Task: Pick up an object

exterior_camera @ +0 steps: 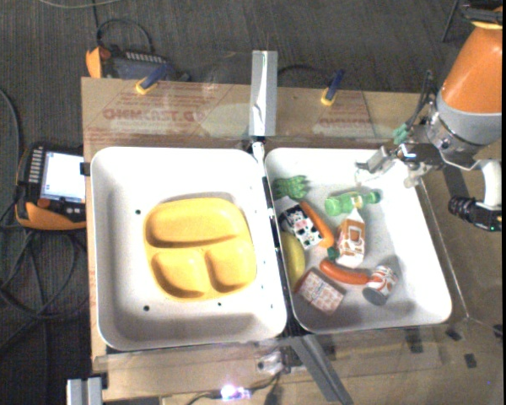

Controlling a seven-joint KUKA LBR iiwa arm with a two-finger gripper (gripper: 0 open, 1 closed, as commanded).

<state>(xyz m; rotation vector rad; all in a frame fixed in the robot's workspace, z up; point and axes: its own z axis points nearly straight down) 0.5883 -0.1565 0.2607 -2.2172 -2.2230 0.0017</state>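
Gripper (378, 163) up over the far right part of the right bin (435, 256), just beside the green bottle (354, 200). Open or shut: cannot tell from here, and nothing seen in its hold. Plenty to pick from, all packed close in that bin: smooth round bottle, long orange carrot (319, 219), curved yellow banana (293, 258), shiny red sausage (344, 272), boxy little carton (351, 240), small round can (380, 283), flat packet (320, 291) at the near side. Risk of a miss: round, slick things likely to roll or slide away from a push. Risk of a bump too, with carton just beside sausage and carrot crowded by a black-and-white toy (296, 223). Bin wall close by, so maybe a knock on the rim. Over in the left bin (110, 226), well apart, a hard yellow tray (202, 245) with three hollows.
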